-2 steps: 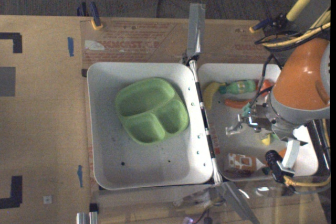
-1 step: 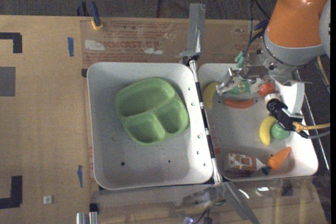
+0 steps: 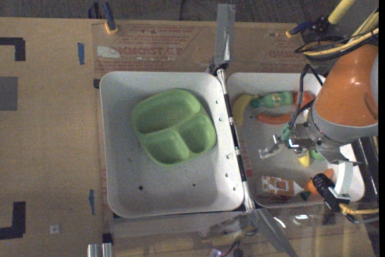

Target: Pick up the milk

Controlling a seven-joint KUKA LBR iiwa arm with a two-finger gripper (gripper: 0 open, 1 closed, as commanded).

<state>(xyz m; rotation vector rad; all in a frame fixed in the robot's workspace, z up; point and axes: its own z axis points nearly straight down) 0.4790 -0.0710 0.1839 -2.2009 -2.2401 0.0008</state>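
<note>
Pincer (image 3: pixel 281 144): hangs over the middle of the right bin (image 3: pixel 255 123), below the arm's orange band (image 3: pixel 349 90); metal fingers point toward the bin's left side. How far apart they stand cannot be told from this view, and nothing shows between them.

Milk (image 3: pixel 278 186): small carton, white with orange print, lying flat near the front edge of the right bin, forward of the pincer and apart from it.

Orange item (image 3: pixel 311 185): just beside the carton, partly under the arm.

Yellow piece (image 3: pixel 304 159): small, close under the wrist.

Carrot-like stick (image 3: pixel 274 119), green-capped bottle (image 3: pixel 274 99), banana (image 3: pixel 241 106): grouped at the bin's far end.

Left bin (image 3: pixel 120 177): holds a green divided plate (image 3: pixel 174 126).

Step in hand, as judged: approach, milk not yet grasped. The next move calls for shifting the pincer forward over the carton, aligning across its narrow side, then descending clear of the orange item.
</note>
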